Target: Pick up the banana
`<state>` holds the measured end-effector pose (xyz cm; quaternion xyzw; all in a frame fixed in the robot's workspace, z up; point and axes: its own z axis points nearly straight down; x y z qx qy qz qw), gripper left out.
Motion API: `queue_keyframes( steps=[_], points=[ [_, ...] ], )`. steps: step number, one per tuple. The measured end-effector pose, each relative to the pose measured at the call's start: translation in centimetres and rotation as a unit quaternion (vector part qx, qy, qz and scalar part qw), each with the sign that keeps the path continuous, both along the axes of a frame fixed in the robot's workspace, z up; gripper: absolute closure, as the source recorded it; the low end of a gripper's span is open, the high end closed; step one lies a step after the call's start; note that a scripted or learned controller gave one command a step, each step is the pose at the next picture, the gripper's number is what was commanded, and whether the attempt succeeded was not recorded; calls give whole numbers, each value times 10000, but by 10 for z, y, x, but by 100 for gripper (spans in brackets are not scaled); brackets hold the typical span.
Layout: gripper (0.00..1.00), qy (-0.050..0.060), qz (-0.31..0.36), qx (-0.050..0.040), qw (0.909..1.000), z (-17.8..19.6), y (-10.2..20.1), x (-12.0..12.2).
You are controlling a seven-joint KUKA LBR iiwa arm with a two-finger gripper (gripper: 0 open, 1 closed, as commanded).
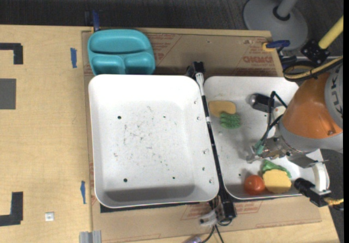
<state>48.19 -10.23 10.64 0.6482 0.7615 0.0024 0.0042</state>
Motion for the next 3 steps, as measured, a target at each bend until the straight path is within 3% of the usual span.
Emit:
queue_keyframes(
  steps=[3],
  points=[
    [100, -37, 8, -16, 10000, 29, 0, 2]
  ],
)
